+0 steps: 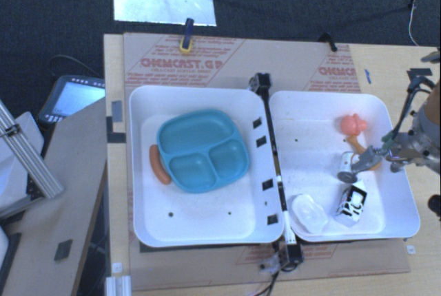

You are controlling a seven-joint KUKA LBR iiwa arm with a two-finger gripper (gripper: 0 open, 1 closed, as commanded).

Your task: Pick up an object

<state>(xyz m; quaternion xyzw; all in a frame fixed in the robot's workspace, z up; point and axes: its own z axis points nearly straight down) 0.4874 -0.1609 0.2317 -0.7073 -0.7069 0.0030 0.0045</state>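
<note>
Gripper point(351, 168) over right bin point(313, 122), above black-white carton point(353, 204)

Glossy blue plastic tray point(202, 158); smooth white plastic bins point(207, 98).

2 bins point(207, 98), 1 blue tray point(202, 150)

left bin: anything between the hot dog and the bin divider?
Yes, the blue sectioned plate. In the camera view it lies between the hot dog, at its left edge, and the divider.
</note>
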